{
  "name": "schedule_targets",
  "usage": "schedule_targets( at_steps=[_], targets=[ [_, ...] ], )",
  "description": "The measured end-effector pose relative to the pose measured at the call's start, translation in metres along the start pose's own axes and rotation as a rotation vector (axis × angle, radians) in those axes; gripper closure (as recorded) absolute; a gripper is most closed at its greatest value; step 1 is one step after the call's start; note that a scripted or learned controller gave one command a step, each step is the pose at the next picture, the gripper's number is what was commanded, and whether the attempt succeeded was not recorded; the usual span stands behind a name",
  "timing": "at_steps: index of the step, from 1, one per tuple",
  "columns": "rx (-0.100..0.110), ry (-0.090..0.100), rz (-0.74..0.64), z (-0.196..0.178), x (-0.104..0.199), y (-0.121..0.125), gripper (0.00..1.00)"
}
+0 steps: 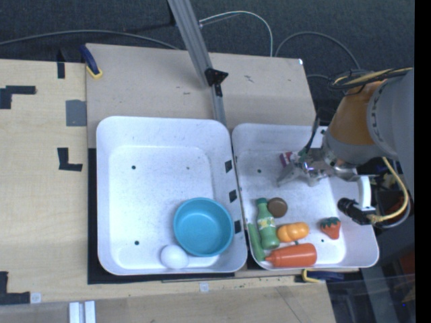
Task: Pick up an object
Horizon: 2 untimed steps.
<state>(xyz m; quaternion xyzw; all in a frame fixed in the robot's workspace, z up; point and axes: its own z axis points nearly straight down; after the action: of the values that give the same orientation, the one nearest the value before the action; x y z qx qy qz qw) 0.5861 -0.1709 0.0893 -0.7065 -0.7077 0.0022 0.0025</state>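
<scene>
Camera view, near edge first: I see the right bin (350,258) holding an orange carrot (292,255), a green bottle (266,225), an orange piece (293,232), a strawberry (330,227) and a brown ball (277,208), all clustered toward me. Left bin (108,180) has a blue bowl (202,226) with a white ball (174,256) touching it. Farther back my gripper (291,169) sits over bare bin floor, fingers spread wide, nothing between them; the brown ball lies nearest, just below it.

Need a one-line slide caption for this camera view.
KUKA gripper poised over the right bin above toy food; blue bowl and white ball in the left bin.
</scene>
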Motion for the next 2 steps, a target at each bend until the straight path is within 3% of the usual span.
schedule_targets(
  at_steps=[1, 2],
  targets=[
    [-0.004, 0.0, -0.001, -0.013, 0.0, 0.001, 1.0],
    [-0.011, -0.002, 0.0, -0.074, 0.006, -0.002, 1.0]
  ],
)
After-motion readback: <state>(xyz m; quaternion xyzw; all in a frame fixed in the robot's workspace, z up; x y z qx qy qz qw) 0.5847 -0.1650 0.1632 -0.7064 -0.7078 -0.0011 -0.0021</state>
